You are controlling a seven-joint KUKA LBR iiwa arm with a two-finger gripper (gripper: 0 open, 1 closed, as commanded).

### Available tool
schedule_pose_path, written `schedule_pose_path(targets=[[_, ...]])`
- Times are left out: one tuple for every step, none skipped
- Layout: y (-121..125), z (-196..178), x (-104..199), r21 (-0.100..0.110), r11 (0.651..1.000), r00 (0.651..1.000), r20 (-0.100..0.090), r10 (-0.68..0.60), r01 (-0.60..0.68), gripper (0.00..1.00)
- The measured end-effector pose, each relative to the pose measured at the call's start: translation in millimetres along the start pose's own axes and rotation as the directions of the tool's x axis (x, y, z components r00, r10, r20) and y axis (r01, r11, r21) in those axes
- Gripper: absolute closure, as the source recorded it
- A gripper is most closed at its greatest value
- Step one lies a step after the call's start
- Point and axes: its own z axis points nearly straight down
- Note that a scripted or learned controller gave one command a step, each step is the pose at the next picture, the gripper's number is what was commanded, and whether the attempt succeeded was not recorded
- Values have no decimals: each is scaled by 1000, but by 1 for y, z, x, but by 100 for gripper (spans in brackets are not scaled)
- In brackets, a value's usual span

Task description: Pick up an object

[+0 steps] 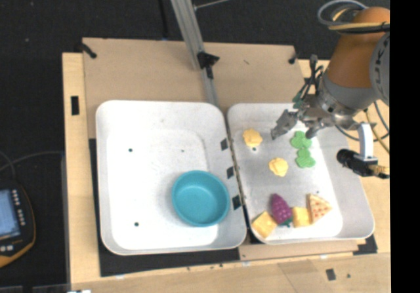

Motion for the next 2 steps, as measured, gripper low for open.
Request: schedule_pose_path(targets=[[0, 0, 0, 0, 1000, 1000, -1, 0, 0, 0], [9, 48, -5, 1, 1000, 1000, 4, 4, -4, 0]])
